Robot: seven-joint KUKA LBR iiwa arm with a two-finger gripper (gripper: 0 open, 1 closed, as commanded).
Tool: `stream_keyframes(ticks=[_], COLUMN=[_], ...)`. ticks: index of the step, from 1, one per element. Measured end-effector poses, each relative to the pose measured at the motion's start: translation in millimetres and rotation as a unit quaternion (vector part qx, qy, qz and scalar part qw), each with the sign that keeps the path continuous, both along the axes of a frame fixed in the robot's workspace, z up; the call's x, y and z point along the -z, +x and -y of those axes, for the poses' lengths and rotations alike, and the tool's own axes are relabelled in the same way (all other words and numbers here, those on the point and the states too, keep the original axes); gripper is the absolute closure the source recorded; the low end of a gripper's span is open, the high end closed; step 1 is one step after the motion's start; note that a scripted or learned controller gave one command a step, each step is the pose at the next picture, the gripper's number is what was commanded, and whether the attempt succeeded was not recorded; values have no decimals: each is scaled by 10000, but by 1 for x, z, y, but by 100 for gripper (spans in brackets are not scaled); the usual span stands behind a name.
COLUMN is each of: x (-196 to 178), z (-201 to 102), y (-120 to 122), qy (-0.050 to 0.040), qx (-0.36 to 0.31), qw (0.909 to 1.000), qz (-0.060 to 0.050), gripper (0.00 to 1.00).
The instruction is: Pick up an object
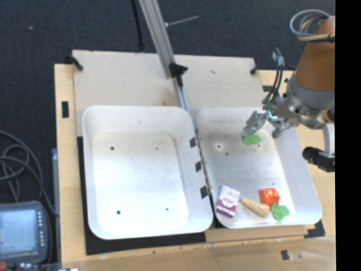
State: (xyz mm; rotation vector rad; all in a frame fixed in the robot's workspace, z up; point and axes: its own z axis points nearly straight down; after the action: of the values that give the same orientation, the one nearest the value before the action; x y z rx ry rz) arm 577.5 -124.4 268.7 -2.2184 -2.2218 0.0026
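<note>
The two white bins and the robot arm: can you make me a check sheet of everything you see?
Surface: wooden bench bearing left bin and right bin.
Job's things: in right bin, green piece under the gripper; purple-white carton, cone, red block, green block near the front edge.
Clutter: nothing seen.
Gripper: above green piece, grasp unclear.
Cables: dark loops at left.
Surroundings: metal pole, grey screen.

Arm reaches in from the right over the right bin, gripper low at its far end, right by a small green piece. Along the near rim: purple box, cone, red block, green lump. Left bin alongside.
</note>
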Motion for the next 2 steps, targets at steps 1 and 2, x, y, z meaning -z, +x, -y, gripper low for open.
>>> stream_keyframes(ticks=[1, 2], x=[-2, 42], z=[0, 7], y=[1, 3], qy=[-3, -10], qx=[6, 21], qw=[10000, 10000], qz=[22, -1], gripper=[0, 0])
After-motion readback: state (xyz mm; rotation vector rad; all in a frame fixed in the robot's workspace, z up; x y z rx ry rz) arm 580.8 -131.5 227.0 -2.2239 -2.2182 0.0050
